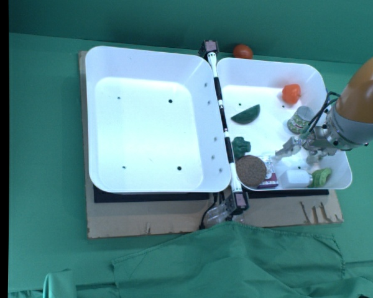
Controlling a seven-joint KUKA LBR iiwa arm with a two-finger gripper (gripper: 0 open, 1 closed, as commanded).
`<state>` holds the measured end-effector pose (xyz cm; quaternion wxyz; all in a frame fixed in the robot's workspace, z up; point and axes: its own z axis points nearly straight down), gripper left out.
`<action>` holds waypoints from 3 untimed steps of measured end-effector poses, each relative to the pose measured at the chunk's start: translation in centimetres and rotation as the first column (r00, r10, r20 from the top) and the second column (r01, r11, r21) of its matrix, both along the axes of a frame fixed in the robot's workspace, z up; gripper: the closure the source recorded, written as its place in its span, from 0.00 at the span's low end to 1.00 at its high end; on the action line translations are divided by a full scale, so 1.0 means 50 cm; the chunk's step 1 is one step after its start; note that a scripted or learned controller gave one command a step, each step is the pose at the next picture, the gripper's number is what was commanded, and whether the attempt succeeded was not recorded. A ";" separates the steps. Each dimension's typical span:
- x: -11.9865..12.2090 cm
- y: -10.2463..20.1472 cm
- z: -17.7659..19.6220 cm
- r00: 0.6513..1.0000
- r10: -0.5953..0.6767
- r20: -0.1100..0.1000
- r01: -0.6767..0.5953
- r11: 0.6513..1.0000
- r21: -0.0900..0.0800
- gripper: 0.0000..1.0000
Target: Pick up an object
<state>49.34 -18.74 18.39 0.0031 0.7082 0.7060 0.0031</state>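
Jaws (296,153) low inside the right bin (270,67), fingers spread open, nothing between them. One finger (285,149) reaches toward the bin's middle. Brown round disc (251,170) lies near, on the bin-divider side of the jaws. Dark green broccoli-like piece (240,146) just past it. Green wedge (246,114) farther out. Small cup (298,120) just beside the wrist. Orange piece (291,93) beyond the cup. White block (295,178) and light green piece (320,177) close by the jaws, at the near rim. Left bin (149,120) well apart.

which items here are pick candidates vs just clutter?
Candidates, in the right bin: orange piece, green wedge, green lump, brown disc, cup, white block, gripper.
Clutter: red ball outside the bins, left bin, cloth.
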 end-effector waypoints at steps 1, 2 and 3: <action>0.206 0.002 0.001 1.000 0.005 0.007 -0.005 1.000 -0.007 0.00; 0.403 0.040 -0.001 1.000 0.003 -0.014 -0.003 1.000 0.003 0.00; 0.400 0.019 0.117 1.000 0.011 0.003 -0.011 1.000 -0.004 0.00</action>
